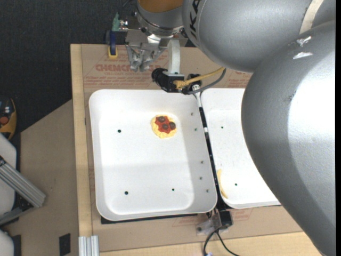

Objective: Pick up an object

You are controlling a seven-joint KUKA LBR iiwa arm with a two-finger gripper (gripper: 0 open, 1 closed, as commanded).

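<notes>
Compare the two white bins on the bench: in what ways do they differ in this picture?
The left bin is seen whole, while the arm covers much of the right bin. The left bin holds a small yellow and red object near its middle; the right bin has a yellowish thing at its left wall. Both are shallow and white.

Single grey KUKA iiwa arm (277,89) enters from 3 o'clock; its broad, smooth grey links cover the frame from 12 o'clock round to 5 o'clock. Forearm runs along the top edge toward 11 o'clock. Orange band above the wrist (160,1) sits at 12 o'clock, with the metallic wrist flange directly beneath it. Two-finger metal gripper (139,63) hangs below the flange, pointing downward, at about 11 o'clock from frame centre. Finger spacing not resolvable.
</notes>
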